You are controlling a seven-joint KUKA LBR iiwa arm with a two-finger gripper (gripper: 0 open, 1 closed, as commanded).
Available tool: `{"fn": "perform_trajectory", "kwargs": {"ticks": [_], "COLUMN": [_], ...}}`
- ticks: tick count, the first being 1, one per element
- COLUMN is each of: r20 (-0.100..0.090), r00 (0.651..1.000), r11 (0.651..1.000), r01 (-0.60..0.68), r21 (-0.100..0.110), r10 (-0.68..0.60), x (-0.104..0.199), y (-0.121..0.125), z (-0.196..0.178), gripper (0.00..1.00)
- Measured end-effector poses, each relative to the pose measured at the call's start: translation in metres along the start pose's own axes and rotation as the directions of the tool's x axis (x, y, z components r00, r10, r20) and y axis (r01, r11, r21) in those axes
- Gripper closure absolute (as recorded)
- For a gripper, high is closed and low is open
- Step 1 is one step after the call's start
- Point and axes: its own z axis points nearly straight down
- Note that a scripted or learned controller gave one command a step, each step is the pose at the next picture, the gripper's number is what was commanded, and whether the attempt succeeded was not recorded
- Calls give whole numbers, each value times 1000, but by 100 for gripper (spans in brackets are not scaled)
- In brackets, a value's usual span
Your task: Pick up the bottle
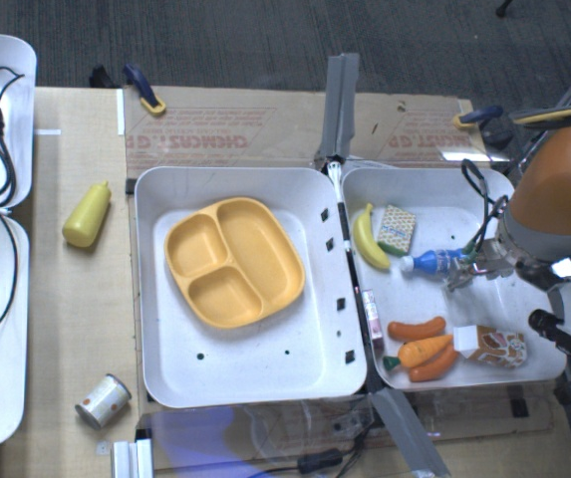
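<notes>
Bottle (432,262) lies in the right bin (434,192), claw (464,270) clenched around it.

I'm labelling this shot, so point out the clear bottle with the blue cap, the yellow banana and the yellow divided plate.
Clear plastic bottle with blue cap (434,262), camera view, on its blue middle.
Yellow banana (369,240), camera view, mid-curve.
Yellow divided plate (283,242), camera view, right rim.

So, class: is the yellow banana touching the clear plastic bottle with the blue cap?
Apart. The camera view shows bare white bin floor between the banana and the bottle's blue cap end.
</notes>
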Motion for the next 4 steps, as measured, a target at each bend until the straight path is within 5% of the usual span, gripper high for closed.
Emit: {"fn": "perform_trajectory", "kwargs": {"ticks": [1, 2, 3, 4], "r20": [0, 2, 2, 0], "r00": [996, 995, 995, 995], "r11": [996, 995, 995, 995], "r01": [86, -104, -104, 96], "r21": [0, 0, 1, 2], "r10": [-86, 104, 104, -96], "x": [61, 118, 118, 53], "y": [61, 97, 97, 45], "z": [0, -116, -116, -56], "gripper": [100, 100, 0, 0]}}
